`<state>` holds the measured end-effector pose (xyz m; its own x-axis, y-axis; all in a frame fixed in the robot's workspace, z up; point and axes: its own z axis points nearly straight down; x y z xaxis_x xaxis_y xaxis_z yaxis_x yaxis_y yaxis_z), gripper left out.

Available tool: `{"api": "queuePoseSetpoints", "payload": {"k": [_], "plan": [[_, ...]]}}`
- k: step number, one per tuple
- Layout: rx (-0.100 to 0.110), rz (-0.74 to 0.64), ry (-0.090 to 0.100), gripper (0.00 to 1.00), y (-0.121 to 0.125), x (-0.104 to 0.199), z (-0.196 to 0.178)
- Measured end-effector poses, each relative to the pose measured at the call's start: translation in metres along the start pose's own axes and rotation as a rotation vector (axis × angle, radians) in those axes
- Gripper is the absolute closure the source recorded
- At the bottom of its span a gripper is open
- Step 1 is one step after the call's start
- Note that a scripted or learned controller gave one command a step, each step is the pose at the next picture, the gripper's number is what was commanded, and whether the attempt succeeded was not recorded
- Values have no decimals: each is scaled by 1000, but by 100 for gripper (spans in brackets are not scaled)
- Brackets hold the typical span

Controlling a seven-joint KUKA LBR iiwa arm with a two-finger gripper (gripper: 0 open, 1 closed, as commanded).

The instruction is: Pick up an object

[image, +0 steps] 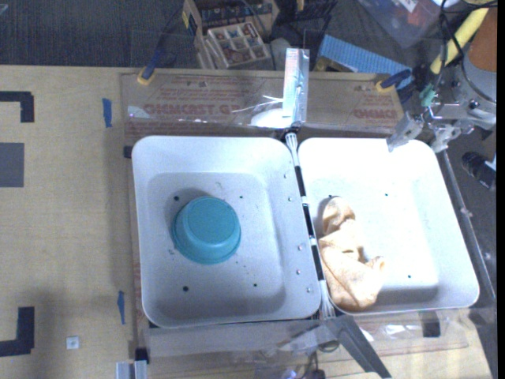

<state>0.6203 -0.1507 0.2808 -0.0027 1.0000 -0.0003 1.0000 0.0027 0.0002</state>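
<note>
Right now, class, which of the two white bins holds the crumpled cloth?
The right bin, nearest the gripper: a tan cloth lies against its left wall. The left bin holds a blue bowl instead.

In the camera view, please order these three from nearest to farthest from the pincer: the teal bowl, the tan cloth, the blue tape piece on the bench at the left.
From the pincer, above the right bin's far corner:
1. Tan cloth, right bin, left side.
2. Teal bowl, middle of left bin.
3. Blue tape piece, bench, far left.
</note>
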Motion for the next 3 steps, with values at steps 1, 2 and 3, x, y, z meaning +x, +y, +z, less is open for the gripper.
{"api": "queuePoseSetpoints", "payload": {"k": [1, 2, 3], "plan": [[0, -5, 0, 0, -72, 31, 102], [-10, -27, -1, 0, -46, 46, 192], [-10, -59, -2, 0, -27, 55, 192]]}}
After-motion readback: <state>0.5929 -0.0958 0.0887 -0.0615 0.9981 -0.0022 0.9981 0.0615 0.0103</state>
